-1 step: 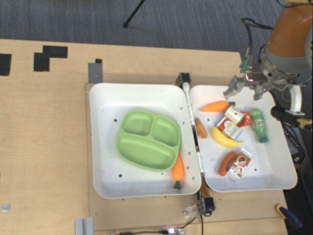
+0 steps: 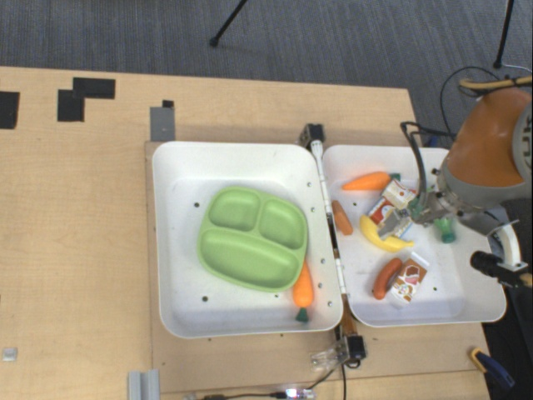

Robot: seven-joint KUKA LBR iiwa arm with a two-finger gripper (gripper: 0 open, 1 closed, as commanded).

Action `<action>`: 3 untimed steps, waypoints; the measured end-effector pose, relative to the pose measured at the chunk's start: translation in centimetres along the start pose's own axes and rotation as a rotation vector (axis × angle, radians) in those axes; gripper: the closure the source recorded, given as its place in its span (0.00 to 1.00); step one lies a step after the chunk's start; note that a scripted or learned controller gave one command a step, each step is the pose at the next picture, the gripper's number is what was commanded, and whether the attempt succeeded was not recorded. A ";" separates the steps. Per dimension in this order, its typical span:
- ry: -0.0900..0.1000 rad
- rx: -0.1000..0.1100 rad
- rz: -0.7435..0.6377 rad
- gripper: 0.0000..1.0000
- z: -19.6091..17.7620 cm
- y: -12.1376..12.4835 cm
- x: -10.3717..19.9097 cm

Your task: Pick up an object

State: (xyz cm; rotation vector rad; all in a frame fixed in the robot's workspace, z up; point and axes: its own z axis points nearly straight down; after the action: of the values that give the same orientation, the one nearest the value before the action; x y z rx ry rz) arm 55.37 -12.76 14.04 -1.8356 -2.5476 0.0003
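My gripper (image 2: 407, 222) hangs low over the right bin (image 2: 466, 307), just above a yellow banana (image 2: 383, 237) and right beside a red-and-white carton (image 2: 393, 200). An orange carrot (image 2: 366, 182) lies at the back of that bin. A red sausage (image 2: 386, 277) and a second small carton (image 2: 409, 281) rest toward the front. A small orange-red sausage (image 2: 341, 217) sits by the bin's left wall. A teal piece (image 2: 447, 232) shows under the wrist. Nothing is visibly held.
The left bin (image 2: 179, 307) holds a green divided plate (image 2: 252, 238), with another carrot (image 2: 303, 288) against its front right corner. The arm's orange band (image 2: 491, 144) looms over the right bin's far right. Cables run along the bench's front edge.
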 end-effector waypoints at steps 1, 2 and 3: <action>-0.006 -0.011 0.027 0.00 5.4 -5.3 4.1; -0.005 -0.014 0.024 1.00 4.3 -5.1 4.1; -0.001 -0.002 0.294 1.00 -4.3 -2.4 13.7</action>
State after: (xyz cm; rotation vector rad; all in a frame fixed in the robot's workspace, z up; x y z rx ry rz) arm 48.77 -0.57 18.33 -2.1910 -2.2523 -0.0016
